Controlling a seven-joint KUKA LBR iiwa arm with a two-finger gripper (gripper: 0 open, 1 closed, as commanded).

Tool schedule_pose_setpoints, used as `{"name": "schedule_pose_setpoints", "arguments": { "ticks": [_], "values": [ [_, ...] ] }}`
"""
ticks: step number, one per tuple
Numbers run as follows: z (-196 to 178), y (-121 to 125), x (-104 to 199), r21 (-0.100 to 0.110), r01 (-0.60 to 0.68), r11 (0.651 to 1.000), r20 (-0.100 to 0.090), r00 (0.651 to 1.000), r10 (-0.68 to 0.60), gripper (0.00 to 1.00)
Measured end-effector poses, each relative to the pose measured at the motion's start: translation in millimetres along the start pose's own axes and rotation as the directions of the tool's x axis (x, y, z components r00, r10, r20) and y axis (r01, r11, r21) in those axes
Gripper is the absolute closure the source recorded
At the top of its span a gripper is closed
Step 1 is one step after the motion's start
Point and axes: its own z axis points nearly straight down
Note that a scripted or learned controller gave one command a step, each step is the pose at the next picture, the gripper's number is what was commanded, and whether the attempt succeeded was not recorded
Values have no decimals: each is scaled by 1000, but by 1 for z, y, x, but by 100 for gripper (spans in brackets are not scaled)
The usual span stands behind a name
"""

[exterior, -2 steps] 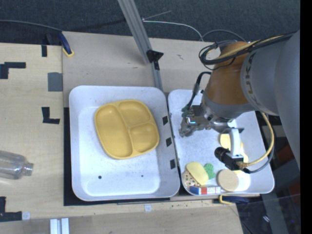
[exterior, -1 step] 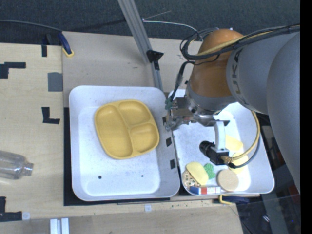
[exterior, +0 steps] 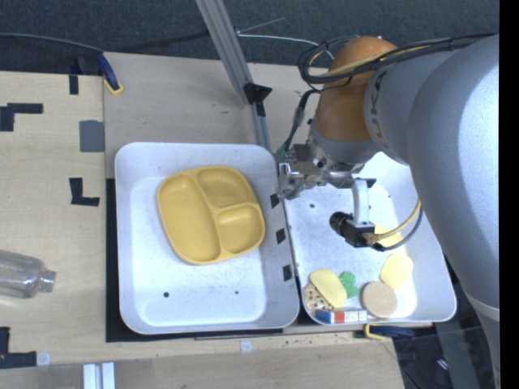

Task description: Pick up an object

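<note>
— Yellow plate (exterior: 212,215), is it the thing that lies nearest to the tool (exterior: 290,178)?

— I judge yes. The plate lies flat in the left bin (exterior: 130,162), in its upper half, with the three compartments facing up. The tool hangs over the wall between the two bins, near the upper end of that wall. From the tool, the plate is to the left and a little lower in the frame. Its right rim is the closest part.

— Does the tool hold something now?

— I see nothing in it. Whether it is released or clenched, I cannot tell, because the wrist covers it from above.

— What about the small things?

— They sit together in the lower corner of the right bin (exterior: 324,233): a yellow piece (exterior: 327,286), a green piece (exterior: 348,282), a tan disc (exterior: 379,298) and a pale yellow piece (exterior: 396,270). They are farther from the tool, toward the lower right of the frame.

— So what does the next move need?

— For the plate, I think a short shift to the left over the wall, then a grip on the thin rim. The plate is wide and shallow, so it may slip.
</note>
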Motion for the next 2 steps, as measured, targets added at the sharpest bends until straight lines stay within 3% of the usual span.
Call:
{"name": "schedule_pose_setpoints", "arguments": {
  "ticks": [2],
  "values": [
    [-50,-70,6,1,2,1000,-4,1000,-2,100]
  ]
}}
